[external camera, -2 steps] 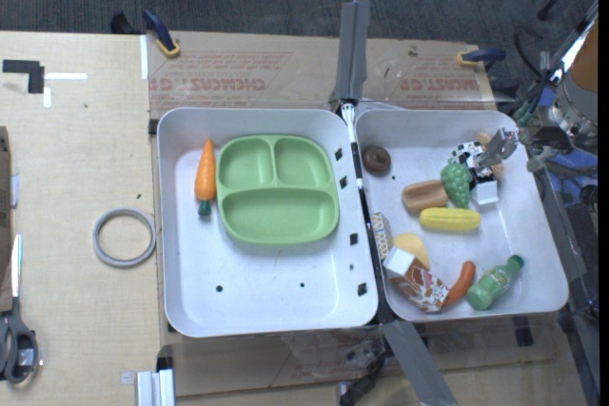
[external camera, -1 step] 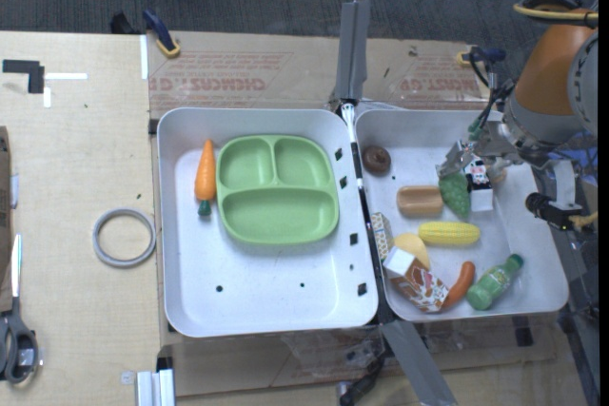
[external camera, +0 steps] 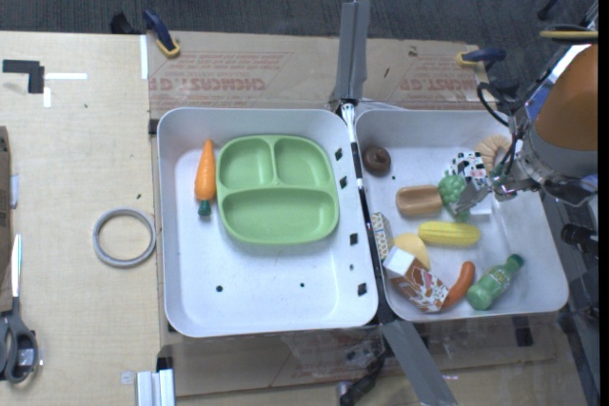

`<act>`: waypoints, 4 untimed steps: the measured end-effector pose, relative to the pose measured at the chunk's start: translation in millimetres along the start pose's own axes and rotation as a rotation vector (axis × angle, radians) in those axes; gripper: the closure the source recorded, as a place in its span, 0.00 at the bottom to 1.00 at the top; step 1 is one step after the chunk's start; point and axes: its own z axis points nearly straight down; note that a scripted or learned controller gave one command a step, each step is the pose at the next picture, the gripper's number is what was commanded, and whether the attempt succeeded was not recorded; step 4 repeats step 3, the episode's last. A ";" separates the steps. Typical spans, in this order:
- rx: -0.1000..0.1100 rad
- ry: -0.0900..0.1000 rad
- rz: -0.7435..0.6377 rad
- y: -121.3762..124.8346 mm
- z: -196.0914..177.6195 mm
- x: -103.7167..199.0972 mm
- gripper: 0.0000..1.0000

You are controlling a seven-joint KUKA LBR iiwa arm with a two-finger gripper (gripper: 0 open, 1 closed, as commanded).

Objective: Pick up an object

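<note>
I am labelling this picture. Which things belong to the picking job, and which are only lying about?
Job: claw; right bin with corn, green bottle, hot dog, donut, sausage.

Lying about: tape ring, scissors, blue clamp; left bin's green tray, carrot.

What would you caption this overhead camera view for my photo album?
Grey robot arm's gripper reaches into the right white bin of toy food, beside a green toy; left white bin holds a green divided plate and carrot.

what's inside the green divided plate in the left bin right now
Nothing lies in the green divided plate: all three compartments show bare green. The toy carrot lies beside its left rim, on the left bin floor. Anything under the plate is covered.
</note>
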 end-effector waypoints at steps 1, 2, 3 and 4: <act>-0.003 -0.002 0.102 70.9 23.2 26.3 0.00; -0.005 -0.003 0.101 72.1 13.1 25.8 1.00; 0.002 -0.001 0.149 84.3 -114.4 82.8 1.00; 0.002 -0.001 0.149 84.3 -114.4 82.8 1.00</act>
